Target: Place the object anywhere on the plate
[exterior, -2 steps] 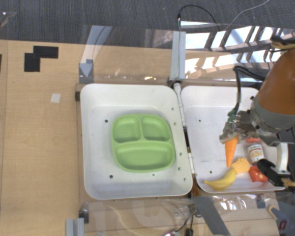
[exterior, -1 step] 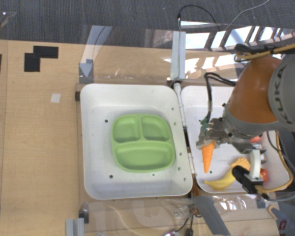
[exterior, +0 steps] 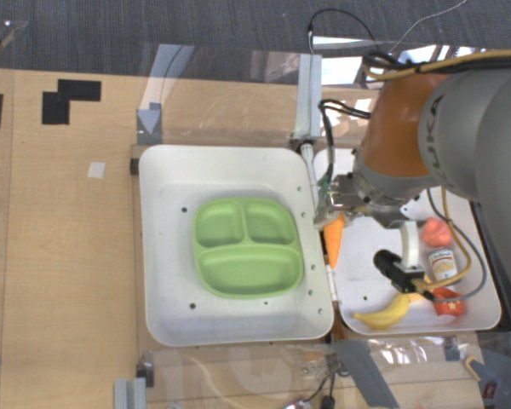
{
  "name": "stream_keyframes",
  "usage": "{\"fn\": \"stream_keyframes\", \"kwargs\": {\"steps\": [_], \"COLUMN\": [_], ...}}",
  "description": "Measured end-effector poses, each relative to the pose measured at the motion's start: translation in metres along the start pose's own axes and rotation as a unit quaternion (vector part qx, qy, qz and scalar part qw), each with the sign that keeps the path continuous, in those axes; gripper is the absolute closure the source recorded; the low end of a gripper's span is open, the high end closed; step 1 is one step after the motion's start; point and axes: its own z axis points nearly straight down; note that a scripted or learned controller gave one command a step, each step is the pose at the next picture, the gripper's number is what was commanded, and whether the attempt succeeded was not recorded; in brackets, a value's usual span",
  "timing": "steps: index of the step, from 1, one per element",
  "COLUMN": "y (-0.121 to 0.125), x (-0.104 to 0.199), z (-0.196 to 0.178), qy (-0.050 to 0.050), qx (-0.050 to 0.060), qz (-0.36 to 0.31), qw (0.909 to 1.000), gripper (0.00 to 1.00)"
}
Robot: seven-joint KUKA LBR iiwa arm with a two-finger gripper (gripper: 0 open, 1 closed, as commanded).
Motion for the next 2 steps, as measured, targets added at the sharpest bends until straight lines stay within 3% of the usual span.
{"fn": "stream_keyframes", "kwargs": {"steps": [1,2], "y": [-0.0128,-0.0127], "x": [0.0182,0.0181], "z": [0.0008,0.0006], "qy": [0.000,0.000], "qx": [0.001,0.001], "qz": [0.079,0.079], "qw": [0.9969,0.9969], "gripper": [1.00,0.00]}}
